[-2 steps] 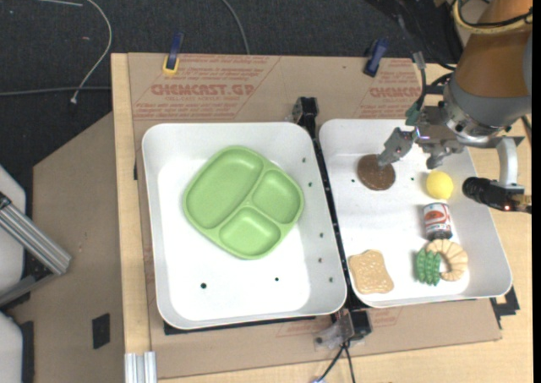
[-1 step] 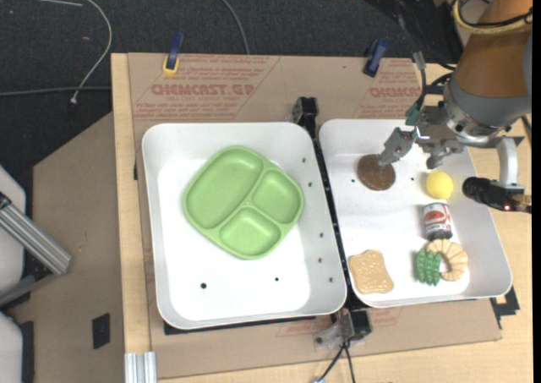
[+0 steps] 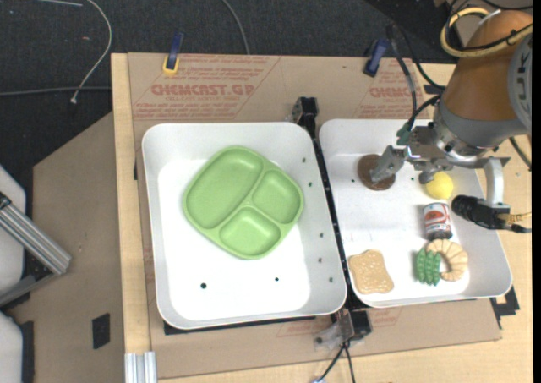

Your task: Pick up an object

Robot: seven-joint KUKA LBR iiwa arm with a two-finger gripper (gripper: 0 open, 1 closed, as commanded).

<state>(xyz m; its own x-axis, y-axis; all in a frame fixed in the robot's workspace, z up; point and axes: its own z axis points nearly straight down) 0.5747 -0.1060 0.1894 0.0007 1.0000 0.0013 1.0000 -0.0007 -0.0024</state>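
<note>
The right bin [image 3: 499, 276] holds several small objects. A brown round piece [image 3: 374, 175] lies at its upper left and a yellow lemon-like ball [image 3: 439, 186] sits near the middle. Below them are a red can [image 3: 437, 220], a tan slice of toast [image 3: 370, 271] at the front, and a green and beige toy [image 3: 439, 263]. My gripper [image 3: 420, 160] hangs over the upper part of this bin, just above the yellow ball and right of the brown piece. The arm's body hides its tips.
The left bin [image 3: 169, 288] carries a green divided plate [image 3: 243, 201]. A black clamp [image 3: 306, 109] sits between the bins at the back. A black cable part [image 3: 478, 209] reaches over the right bin's right side. Cardboard surrounds both bins.
</note>
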